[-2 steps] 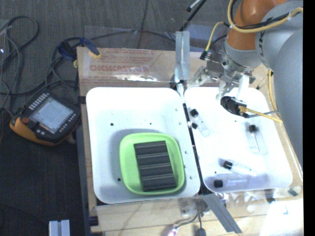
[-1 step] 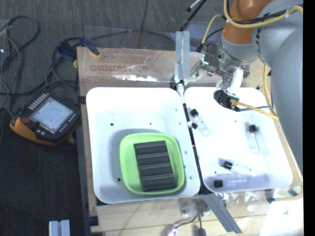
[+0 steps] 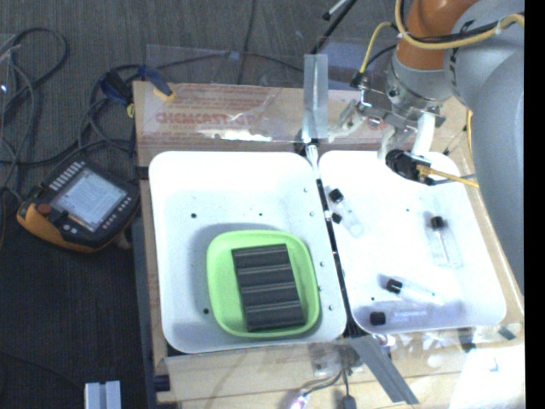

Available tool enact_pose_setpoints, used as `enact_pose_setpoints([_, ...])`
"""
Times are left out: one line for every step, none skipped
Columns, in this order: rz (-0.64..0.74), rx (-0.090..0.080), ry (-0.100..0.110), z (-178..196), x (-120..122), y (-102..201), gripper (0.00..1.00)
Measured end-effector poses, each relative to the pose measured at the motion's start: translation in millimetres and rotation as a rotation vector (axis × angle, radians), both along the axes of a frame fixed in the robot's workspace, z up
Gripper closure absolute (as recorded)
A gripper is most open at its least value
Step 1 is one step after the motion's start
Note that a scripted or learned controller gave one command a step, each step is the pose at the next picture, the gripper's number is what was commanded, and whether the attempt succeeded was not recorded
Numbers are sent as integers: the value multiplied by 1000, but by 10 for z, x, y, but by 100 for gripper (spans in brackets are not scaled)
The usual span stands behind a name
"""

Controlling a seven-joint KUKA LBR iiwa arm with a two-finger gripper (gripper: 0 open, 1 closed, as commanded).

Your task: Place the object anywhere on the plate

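The dark ribbed block [image 3: 269, 286] sits squarely on the green plate [image 3: 220, 267] in the left bin [image 3: 170, 186]. The gripper [image 3: 415, 152] hangs over the right bin's [image 3: 477, 228] far edge; its opening can't be judged. 4 clear vials [image 3: 438, 239] lie scattered there.

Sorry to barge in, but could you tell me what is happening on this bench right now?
The arm's gripper hangs over the far edge of the right bin, where several clear vials with dark caps lie scattered. In the left bin, a dark ribbed block already lies on the green plate.
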State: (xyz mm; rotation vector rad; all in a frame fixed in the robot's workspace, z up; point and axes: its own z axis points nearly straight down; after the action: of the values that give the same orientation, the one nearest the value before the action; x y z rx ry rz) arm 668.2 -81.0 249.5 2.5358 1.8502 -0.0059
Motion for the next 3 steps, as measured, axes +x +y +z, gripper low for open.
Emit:
enact_pose_setpoints([-70,3,-1,329,4,66,0])
enact_pose_setpoints([-135,4,0,395,3,336,0])
enact_pose_setpoints([-202,4,1,409,-81,369,0])
